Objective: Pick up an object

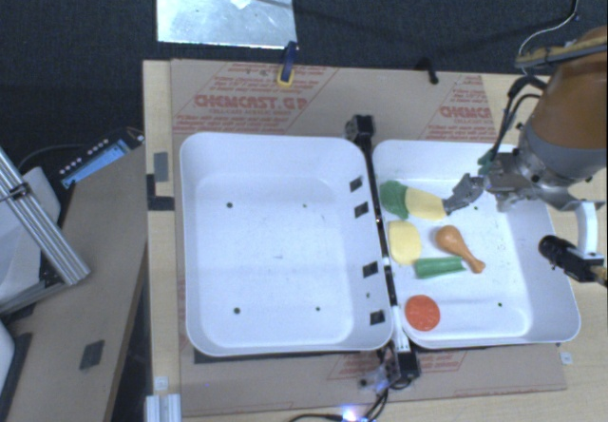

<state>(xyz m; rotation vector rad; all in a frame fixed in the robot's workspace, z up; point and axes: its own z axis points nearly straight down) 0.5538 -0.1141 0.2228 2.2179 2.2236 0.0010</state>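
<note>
Robot gripper (465, 193), jaw state impossible to tell, hovers in the right bin (541, 316) beside toy corn (410, 201) and a drumstick (456, 246).

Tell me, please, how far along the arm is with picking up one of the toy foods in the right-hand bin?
Nothing looks picked up yet: the yellow and green corn cob, pale yellow lump, orange drumstick, green pod and red-orange round piece all lie in the right white bin. In hand: the grey two-finger gripper sits beside the corn cob. Left: gripping and lifting.
</note>
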